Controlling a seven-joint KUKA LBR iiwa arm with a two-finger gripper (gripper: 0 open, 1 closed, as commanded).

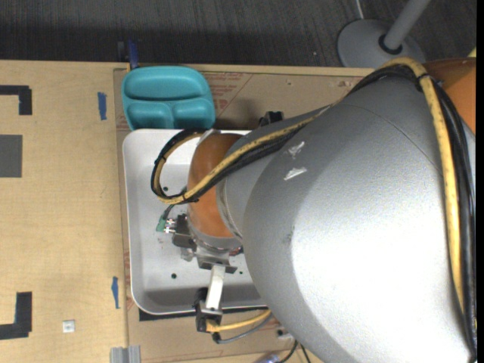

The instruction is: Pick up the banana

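I see the grey arm's tool (pixel 206 267) low over the shallow white plastic bin (pixel 144 203), centre-left of frame; its opening I cannot tell. The banana's place and long axis are hidden to me, probably under the arm.

Bare bin floor (pixel 147 225) left of arm (pixel 340 225); elsewhere perhaps blocked.
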